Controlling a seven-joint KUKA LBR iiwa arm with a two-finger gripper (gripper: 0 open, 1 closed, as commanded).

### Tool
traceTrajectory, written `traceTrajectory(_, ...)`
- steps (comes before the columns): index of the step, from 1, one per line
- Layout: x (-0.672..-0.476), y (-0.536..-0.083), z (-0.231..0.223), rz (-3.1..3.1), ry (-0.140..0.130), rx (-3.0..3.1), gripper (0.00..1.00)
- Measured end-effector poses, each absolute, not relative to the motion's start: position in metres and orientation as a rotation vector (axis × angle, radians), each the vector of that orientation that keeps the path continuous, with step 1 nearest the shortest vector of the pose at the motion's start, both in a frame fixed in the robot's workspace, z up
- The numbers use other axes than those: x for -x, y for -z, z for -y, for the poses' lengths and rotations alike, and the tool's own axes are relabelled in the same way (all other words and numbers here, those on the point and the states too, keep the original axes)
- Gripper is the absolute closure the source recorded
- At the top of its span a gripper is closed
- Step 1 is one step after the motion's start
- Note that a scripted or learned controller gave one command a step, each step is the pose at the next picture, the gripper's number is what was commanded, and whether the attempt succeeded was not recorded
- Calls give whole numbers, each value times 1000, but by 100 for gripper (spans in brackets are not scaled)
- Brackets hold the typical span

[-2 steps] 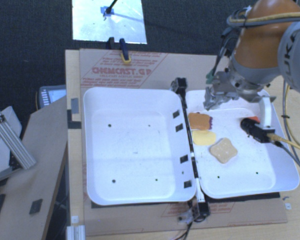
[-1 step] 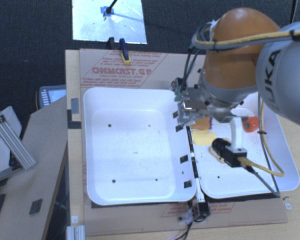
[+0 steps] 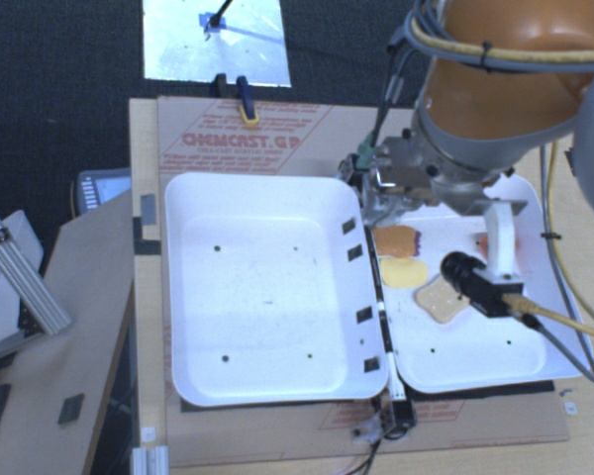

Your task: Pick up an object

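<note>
While pincer (image 3: 384,198) hangs over right bin (image 3: 475,364), orange piece (image 3: 396,240) lies just below-right; grip state unclear.

dark floor (image 3: 59,57), perhaps carpet, behind a wooden bench (image 3: 99,265).

Red printed letters run across the brown cardboard sheet (image 3: 246,137) lying under the two bins, just behind the left bin (image 3: 267,285). They read roughly "CHEMCAST GP". Fainter red print around them is too small to read.
</note>
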State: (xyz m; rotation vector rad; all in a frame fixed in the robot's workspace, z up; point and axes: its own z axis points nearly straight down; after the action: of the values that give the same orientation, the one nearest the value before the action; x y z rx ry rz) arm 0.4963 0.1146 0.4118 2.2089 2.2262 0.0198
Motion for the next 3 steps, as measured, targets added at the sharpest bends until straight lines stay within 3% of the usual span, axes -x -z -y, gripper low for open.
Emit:
traceTrajectory(1,-497,-418,-113,-2230,-9,-2208,100)
traceTrajectory(2,-486,-470,-158,-2229,-12,-2211,100)
traceTrajectory(3,-486,-484,-196,-2230,-8,-2212,100)
